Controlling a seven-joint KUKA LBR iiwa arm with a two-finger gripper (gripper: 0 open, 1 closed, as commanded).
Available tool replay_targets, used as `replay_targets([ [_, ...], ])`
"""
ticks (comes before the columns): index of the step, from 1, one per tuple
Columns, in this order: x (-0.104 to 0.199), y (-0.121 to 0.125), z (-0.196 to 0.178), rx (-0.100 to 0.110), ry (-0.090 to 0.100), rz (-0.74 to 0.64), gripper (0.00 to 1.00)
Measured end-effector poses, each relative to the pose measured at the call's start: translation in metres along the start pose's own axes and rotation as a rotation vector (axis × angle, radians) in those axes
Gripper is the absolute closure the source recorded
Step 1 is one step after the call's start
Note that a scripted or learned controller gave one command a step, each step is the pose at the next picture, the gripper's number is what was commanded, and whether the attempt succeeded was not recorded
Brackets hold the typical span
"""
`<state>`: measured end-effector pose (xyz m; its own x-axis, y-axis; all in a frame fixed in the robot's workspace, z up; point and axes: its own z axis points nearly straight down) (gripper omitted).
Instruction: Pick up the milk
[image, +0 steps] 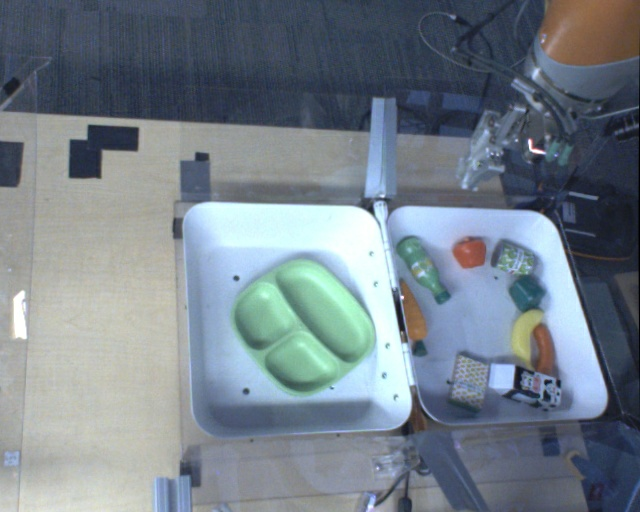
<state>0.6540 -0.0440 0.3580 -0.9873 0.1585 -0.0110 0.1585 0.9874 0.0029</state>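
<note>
Two shallow white bins sat side by side on the bench in the camera view: the left bin (200, 330) bore a green divided plate (303, 324), and the right bin (572, 270) held a scatter of small toy groceries. The gripper (487, 150) hung above the bench just beyond the far rim of the right bin, clear of everything in it, with nothing between its pale fingers; they appeared slightly parted, though the slanted angle made the width of the gap hard to judge. By that showing the task had not begun in any real sense: the milk carton (532, 386) was untouched, and the reach, the descent, the grasp and the lift were all left to do. The carton lay on its side in the near right corner of the right bin, white with black cow-patch markings, touching or just beside a small white block (501, 378) and near a patterned box (468, 380). A banana (524, 334) and an orange-red sausage-shaped item (544, 347) lay just beyond it, so a descent would probably need care on that crowded side. A green bottle (422, 268), a tomato (469, 252), a green can (515, 259), a teal cup-like piece (527, 291) and a carrot (413, 318) lay farther off.
</note>
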Motion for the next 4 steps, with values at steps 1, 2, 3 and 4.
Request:
replay_targets([
  [1,0.008,0.046,0.021,-0.001,0.000,-0.205,1.00],
  [2,-0.014,0.015,0.016,-0.001,-0.002,-0.434,1.00],
  [3,-0.012,0.027,-0.025,-0.001,-0.003,-0.621,1.00],
  [4,-0.010,0.039,-0.001,-0.002,-0.001,-0.945,1.00],
])
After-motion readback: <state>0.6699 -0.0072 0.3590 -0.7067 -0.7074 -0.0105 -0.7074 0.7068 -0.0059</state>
